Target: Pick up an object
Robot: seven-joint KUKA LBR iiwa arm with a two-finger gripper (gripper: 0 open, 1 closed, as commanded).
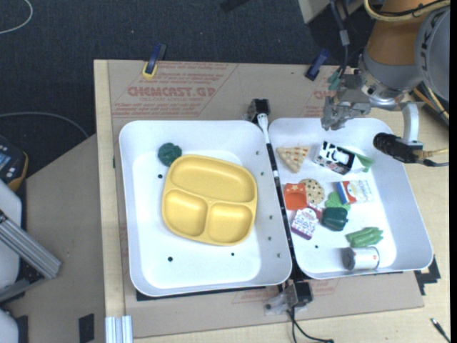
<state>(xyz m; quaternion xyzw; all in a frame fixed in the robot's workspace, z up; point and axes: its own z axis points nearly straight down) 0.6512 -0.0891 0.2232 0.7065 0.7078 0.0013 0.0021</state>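
Grey-armed gripper [335,122] hovers over the right bin's [414,213] far edge, jaws unreadable to you, with the nearest object, the black-and-white packet [335,156], lying just nearer the camera, long axis running left-right.

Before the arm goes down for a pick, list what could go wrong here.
1. The gripper hovers at the far rim of the right bin; a straight descent might strike the rim.
2. The toys lie crowded: the green pepper touches the small carton, so the fingers might nudge or take two.
3. The pizza slice lies flat and may slip away.
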